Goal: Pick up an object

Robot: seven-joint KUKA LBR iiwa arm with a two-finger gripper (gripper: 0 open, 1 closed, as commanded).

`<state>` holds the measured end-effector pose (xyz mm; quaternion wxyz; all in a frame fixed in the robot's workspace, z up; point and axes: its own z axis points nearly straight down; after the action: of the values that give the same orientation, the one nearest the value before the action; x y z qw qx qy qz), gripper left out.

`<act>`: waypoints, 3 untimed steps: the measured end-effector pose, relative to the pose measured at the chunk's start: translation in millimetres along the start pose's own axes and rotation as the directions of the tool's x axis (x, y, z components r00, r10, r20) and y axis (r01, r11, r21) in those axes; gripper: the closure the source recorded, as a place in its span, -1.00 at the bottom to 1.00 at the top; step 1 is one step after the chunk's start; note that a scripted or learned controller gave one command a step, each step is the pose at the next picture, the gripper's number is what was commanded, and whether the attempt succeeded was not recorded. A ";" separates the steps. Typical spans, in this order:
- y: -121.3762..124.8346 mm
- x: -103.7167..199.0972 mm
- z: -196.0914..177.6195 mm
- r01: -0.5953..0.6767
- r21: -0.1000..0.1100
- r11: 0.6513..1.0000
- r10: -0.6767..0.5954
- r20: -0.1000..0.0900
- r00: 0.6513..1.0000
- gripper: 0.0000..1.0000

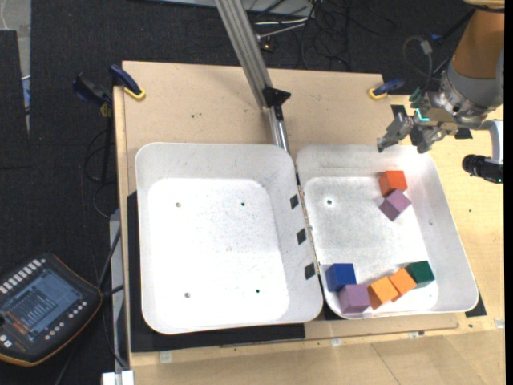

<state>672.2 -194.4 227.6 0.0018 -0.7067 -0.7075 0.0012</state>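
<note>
**A:** Where is the claw [407, 133]?

**B:** It hangs over the far right corner of the right bin [449, 215], at the end of the grey arm [474, 46] with the orange band. Its two fingers point down and stand a little apart, and nothing sits between them.

**A:** Which block lies closest to it?

**B:** The orange block [392, 181], just below the claw toward the near side. The light purple block [394, 204] touches that one on its near edge. Both are apart from the fingers.

**A:** And the others?

**B:** Well away from the claw, along the bin's near wall. A blue block [341, 276] lies farthest to the claw's left. Next to it is a purple block [354, 297], then a second orange block [384, 288], then a green block [420, 274], the last three in a touching row.

**A:** The left bin [152, 215]?

**B:** It is farther left of the claw, beside the right bin, on the wooden bench [200, 95].
</note>
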 end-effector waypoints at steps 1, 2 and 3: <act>1.0 0.4 -3.2 0.002 -0.004 1.000 -0.002 0.002 1.000 -1.00; -6.3 0.4 58.5 -0.001 0.002 1.000 0.001 0.000 1.000 -1.00; -9.7 -9.4 104.9 -0.002 -0.011 1.000 0.002 0.006 1.000 -1.00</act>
<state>662.0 -203.7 122.7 -0.0043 -0.7075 -0.7067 -0.0003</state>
